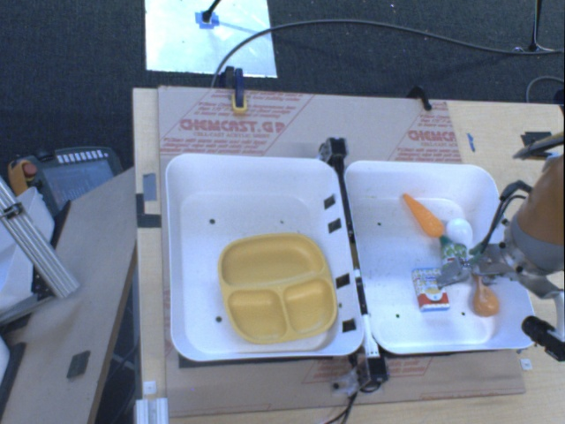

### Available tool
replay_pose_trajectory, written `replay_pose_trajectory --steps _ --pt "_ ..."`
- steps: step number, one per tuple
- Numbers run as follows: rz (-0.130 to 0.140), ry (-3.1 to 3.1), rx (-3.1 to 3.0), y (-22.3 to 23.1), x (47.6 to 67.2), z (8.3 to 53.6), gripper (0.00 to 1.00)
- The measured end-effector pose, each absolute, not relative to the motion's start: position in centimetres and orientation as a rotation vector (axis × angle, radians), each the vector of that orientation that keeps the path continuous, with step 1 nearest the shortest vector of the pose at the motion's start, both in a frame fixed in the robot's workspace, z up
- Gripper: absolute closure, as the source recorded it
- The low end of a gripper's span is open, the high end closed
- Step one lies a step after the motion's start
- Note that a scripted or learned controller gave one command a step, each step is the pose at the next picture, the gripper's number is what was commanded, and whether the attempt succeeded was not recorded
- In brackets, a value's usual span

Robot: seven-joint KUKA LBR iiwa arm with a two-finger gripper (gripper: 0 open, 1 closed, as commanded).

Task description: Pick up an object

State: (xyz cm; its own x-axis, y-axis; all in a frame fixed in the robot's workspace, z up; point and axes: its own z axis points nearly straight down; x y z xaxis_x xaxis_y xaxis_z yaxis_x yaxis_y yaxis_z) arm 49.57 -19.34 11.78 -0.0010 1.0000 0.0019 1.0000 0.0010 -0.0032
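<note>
Bench (pixel 494 122): it carries two shallow white bins side by side, with cardboard sheets under them.
Left bin (pixel 190 263): it holds a yellow divided tray (pixel 276 285) towards its near edge.
Right bin (pixel 388 193): it holds four small things: an orange carrot (pixel 423 215) near the middle, a white ball (pixel 458 230) just beside it, a small red-and-white carton (pixel 432 290) towards the near edge, and an orange pear-shaped toy (pixel 485 302) by the near right corner.
Arm (pixel 540 223): it reaches in over the right edge of the right bin.
Gripper (pixel 458 268): it is low among the carton, ball and toy; I cannot tell its state, because the wrist hides it.
Progress: nothing looks lifted; all four things seem to lie on the bin floor, so the grasp and lift are left.
</note>
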Motion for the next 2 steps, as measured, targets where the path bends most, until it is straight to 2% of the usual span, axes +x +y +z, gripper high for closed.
replay_pose_trajectory --steps 1,2 --pt "-0.001 -2.224 -2.222 -19.5 49.7 13.1 1.00" --pt "-0.004 -2.230 -2.221 -18.9 49.2 18.1 1.00"
